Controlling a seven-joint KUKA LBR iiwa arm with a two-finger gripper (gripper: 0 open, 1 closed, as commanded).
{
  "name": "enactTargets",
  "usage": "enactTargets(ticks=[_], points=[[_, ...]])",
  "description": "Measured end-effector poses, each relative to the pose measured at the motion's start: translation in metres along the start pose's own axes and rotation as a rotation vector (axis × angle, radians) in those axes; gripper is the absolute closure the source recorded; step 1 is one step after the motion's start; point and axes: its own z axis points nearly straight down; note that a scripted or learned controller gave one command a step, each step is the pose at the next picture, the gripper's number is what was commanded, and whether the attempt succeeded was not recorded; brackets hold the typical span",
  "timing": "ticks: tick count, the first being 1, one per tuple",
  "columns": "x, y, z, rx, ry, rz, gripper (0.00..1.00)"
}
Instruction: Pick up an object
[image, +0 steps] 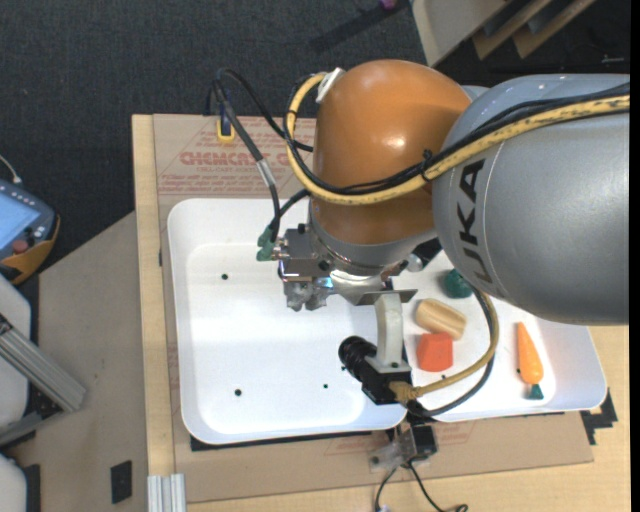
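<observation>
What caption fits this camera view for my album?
Robot arm above white bins holding a carrot, tan cylinder and red block.

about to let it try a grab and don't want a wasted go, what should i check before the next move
1. Load in the gripper: cannot tell.
2. Things to pick: ok, tan block, red block, carrot and green piece are present.
3. Gripper above one of them: not ok, it sits left of all four, over bare bin floor.
4. Carrot free of neighbours: ok, it lies apart.
</observation>
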Motion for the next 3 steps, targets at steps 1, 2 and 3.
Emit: enactTargets(ticks=[1, 2, 3], points=[[0.031, 0.01, -0.192, -0.031, 0.015, -0.008, 1.0], [0.029, 0.029, -0.058, -0.003, 0.001, -0.002, 1.0], [-0.033, -0.001, 0.055, 0.003, 0.0, 0.002, 1.0]])
